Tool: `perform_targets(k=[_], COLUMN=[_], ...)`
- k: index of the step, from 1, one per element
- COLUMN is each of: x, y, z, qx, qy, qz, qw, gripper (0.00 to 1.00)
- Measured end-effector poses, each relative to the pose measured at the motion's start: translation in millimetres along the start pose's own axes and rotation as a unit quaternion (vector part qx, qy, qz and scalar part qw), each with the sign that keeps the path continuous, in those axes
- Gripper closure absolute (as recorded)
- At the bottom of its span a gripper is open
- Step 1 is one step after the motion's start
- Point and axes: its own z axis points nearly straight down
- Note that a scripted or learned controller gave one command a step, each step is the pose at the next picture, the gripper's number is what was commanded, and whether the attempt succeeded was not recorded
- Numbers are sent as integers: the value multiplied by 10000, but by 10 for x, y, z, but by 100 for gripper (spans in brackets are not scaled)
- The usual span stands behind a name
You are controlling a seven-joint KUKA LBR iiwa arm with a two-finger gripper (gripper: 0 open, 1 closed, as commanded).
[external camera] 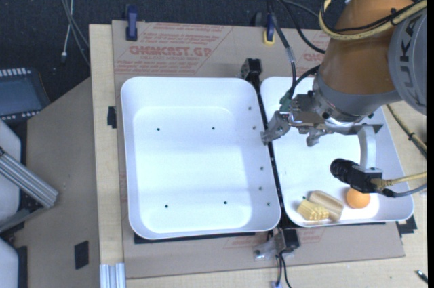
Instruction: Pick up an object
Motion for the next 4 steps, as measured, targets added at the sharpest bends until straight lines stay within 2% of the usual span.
perform_targets(k=[1, 2, 3, 4], x=[75, 57, -166, 557], y=[613, -67, 626, 1212], z=[-595, 115, 863, -53], qx=[-47, 13, 7, -57], qy=[5, 0, -3, 16], qz=[-6, -1, 7, -31], qw=[10000, 10000, 10000, 10000], gripper=[0, 0, 0, 0])
